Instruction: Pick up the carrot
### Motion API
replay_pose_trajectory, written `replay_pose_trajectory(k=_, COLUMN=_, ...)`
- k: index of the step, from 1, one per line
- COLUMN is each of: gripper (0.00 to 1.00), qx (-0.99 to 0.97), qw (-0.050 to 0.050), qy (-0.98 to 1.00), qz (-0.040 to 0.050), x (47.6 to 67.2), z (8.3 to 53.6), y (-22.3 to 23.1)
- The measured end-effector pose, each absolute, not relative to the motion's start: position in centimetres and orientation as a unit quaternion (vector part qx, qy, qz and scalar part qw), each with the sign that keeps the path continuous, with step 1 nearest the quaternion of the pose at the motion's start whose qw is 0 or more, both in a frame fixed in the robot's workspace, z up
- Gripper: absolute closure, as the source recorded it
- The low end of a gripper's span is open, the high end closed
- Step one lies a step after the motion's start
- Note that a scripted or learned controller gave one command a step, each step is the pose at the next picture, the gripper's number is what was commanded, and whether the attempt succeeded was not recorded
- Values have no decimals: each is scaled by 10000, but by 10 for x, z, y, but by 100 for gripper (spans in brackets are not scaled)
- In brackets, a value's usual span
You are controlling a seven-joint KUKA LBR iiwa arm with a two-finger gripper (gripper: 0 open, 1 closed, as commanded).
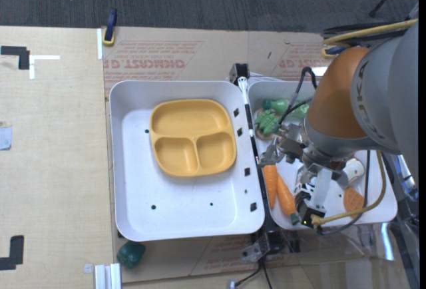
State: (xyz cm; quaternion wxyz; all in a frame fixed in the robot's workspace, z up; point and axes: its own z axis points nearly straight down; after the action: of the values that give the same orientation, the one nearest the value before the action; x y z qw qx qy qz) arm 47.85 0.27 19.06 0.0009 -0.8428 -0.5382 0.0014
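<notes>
carrot just left of gripper

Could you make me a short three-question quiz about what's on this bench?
1. True or false: the carrot lies in the same bin as the yellow plate.
2. Which bin is the arm over: A the one with the plate, B the other?
3. How many compartments does the plate have?

Key: 1 false, it lies in the right-hand bin; 2 B; 3 three.
</notes>
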Motion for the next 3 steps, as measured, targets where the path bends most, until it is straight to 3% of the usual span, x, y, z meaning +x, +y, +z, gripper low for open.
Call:
replay_pose_trajectory(k=1, gripper=0, qx=-8304, qw=10, qy=-5572, qz=28, x=477, z=190, y=-45)
replay_pose_trajectory(k=2, gripper=0, qx=-8333, qw=11, qy=-5528, qz=19, x=478, z=190, y=-27)
replay_pose_trajectory(k=3, gripper=0, qx=-7725, qw=16, qy=-6351, qz=21, x=478, z=191, y=-43)
